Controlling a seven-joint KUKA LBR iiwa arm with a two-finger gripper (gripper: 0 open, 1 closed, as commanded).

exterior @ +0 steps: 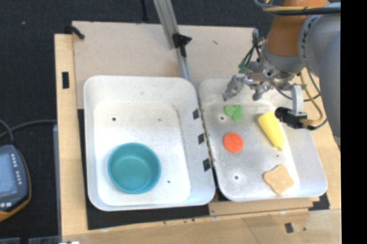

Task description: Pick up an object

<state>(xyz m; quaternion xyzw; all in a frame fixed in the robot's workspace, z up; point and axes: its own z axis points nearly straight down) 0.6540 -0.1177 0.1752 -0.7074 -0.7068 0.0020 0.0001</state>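
Observation:
My gripper (245,90) hangs over the far edge of the right bin (304,180), open, with nothing between its fingers. Just in front of it, slightly to the left, lies a small green piece (233,112). An orange disc (232,142) sits nearer the front, by the bin's left wall. A yellow, banana-like object (270,129) lies to the right of the green piece. At the front right of the same bin rests a tan, toast-like slab (278,180).
The left bin (137,94) holds a teal bowl (133,167) at its front. A slanted metal pole (163,2) rises behind the bins, ending near their shared far corner. The grey arm (309,31) fills the upper right.

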